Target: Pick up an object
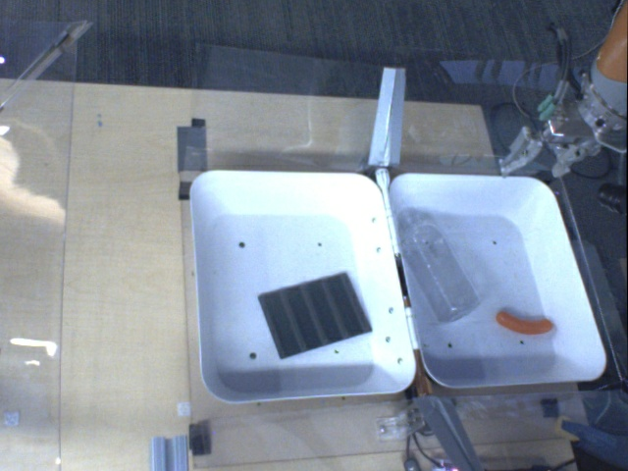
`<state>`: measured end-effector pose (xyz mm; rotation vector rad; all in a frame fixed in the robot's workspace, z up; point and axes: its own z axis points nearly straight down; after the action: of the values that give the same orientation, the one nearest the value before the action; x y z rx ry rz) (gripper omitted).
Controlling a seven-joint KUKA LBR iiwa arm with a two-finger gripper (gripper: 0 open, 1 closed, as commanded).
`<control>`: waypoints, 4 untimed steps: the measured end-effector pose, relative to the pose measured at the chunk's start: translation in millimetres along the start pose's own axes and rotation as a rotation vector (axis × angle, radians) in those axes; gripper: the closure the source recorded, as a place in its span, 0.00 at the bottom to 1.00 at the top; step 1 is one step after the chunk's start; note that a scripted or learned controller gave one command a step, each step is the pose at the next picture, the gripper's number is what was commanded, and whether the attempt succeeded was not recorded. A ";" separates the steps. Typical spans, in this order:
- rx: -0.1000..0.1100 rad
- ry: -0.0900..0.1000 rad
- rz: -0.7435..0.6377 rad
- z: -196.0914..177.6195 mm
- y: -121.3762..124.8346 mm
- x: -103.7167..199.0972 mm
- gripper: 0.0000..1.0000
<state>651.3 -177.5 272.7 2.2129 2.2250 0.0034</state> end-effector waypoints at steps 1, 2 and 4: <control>0.000 0.000 0.000 -0.1 0.0 0.0 0.00; 0.003 0.000 0.252 166.5 -65.9 -27.1 0.00; -0.011 -0.003 0.113 182.3 -160.6 -20.3 0.00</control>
<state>491.6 -198.8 89.7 2.3277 2.0906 0.0129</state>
